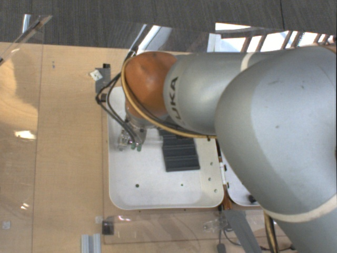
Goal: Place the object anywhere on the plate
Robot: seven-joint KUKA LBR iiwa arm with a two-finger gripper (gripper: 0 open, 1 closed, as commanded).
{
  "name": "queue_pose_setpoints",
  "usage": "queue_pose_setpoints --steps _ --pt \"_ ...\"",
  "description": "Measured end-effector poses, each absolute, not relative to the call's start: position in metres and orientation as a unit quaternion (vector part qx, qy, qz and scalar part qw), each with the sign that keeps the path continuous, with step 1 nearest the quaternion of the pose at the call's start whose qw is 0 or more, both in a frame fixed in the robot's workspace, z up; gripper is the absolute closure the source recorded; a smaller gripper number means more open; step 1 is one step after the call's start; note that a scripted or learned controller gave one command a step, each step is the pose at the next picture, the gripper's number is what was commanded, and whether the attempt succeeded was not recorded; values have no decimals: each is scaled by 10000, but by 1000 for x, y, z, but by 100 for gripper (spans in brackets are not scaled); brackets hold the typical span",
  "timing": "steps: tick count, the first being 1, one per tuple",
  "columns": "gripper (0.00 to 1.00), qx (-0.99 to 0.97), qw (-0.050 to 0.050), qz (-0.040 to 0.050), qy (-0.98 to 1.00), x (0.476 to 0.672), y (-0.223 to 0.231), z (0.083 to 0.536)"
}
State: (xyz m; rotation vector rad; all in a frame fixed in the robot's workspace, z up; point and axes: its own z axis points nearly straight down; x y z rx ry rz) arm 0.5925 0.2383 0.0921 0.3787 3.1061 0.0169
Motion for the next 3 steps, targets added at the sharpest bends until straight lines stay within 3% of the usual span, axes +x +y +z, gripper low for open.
queue_pose_setpoints --steps 1,2,3 --pt "100 -993 53 28 9950 598 236 117" --pt "100 -1058 33 23 9944 496 237 98" --pt "100 -1428 70 19 9897 537 194 238"
